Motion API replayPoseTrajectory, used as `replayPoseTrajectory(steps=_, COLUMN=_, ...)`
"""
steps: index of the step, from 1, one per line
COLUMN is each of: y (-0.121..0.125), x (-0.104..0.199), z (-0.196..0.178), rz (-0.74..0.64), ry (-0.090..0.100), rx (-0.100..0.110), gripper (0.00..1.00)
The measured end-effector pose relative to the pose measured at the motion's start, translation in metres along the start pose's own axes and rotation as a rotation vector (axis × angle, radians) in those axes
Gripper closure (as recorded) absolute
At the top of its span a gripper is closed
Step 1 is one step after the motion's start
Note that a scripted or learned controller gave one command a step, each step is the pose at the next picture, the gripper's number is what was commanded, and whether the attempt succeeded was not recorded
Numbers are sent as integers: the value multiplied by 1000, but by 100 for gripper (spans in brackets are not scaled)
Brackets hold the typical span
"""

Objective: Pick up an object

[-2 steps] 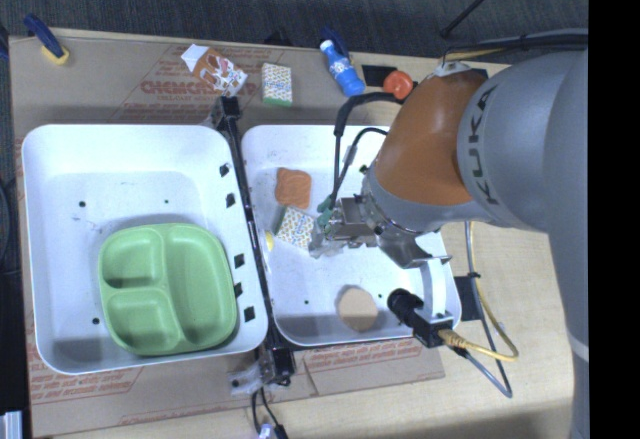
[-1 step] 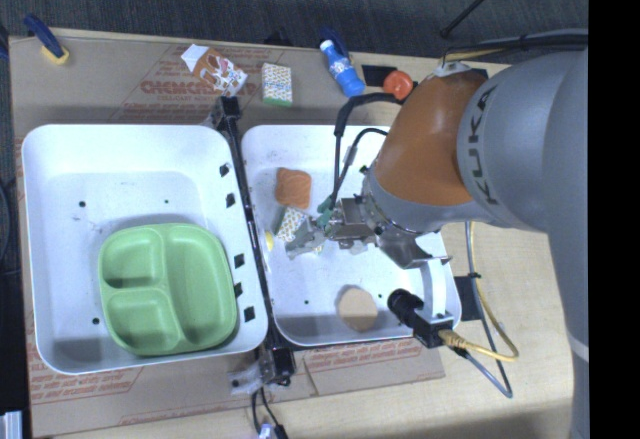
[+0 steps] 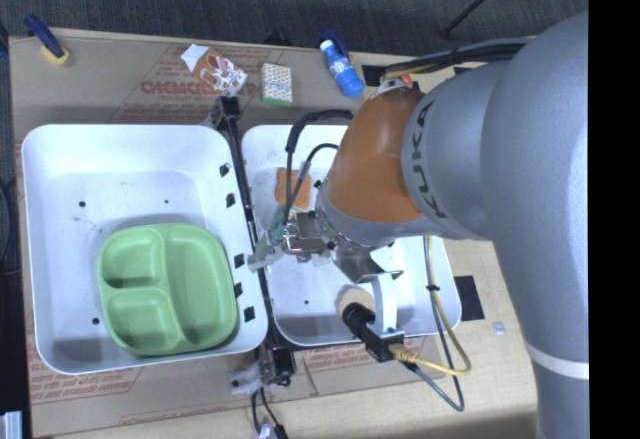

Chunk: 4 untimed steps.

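Note:
The grey arm with its orange band (image 3: 375,162) reaches in from the right and hangs low over the right bin (image 3: 300,327). My gripper (image 3: 285,239) is at that bin's left side, close to the divider between the bins. An orange object (image 3: 287,185) lies in the right bin just behind the gripper, partly hidden by cables. A small greyish piece (image 3: 264,249) sits at the gripper's tip, and I cannot make out whether it is held. The arm covers much of the right bin's floor.
A green divided plate (image 3: 165,287) lies in the front of the left bin (image 3: 60,167). Behind the bins on the bench are a blue bottle (image 3: 343,69), a small box (image 3: 276,84) and a snack packet (image 3: 215,70). A yellow cable (image 3: 440,362) loops at the front right.

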State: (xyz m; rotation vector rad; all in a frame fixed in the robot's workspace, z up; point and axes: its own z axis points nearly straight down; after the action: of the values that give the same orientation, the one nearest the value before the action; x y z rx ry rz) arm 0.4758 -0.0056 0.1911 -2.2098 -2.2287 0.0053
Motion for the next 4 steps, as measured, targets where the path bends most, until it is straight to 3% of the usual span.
replayPoseTrajectory(steps=2, y=0, x=0, z=0, rz=1, ry=0, rx=0, gripper=0)
replayPoseTrajectory(steps=3, y=3, x=-26, z=45, rz=-15, ry=23, rx=-1, gripper=0)
replayPoseTrajectory(steps=4, y=4, x=-24, z=34, rz=-20, ry=27, rx=0, gripper=100)
